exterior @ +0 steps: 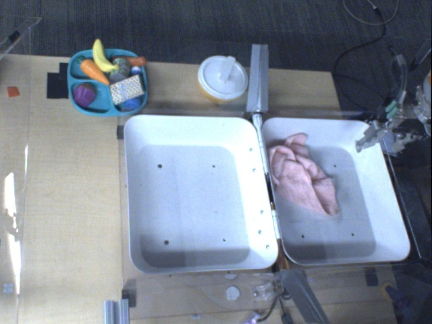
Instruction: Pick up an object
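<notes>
A crumpled pink cloth [304, 175] lies in the right white bin [368, 245], against its left wall and toward the back. My gripper [375, 136] hovers over that bin's back right corner, well to the right of the cloth and apart from it. Nothing shows in its grasp. The wrist and cabling sit at the view's right edge.
The left white bin [192, 248] stands beside the right one, with a grey divider [257, 79] running back from their shared edge. On the bench behind are a blue tray [79, 106] of toy food and a white lidded cup [223, 77].
</notes>
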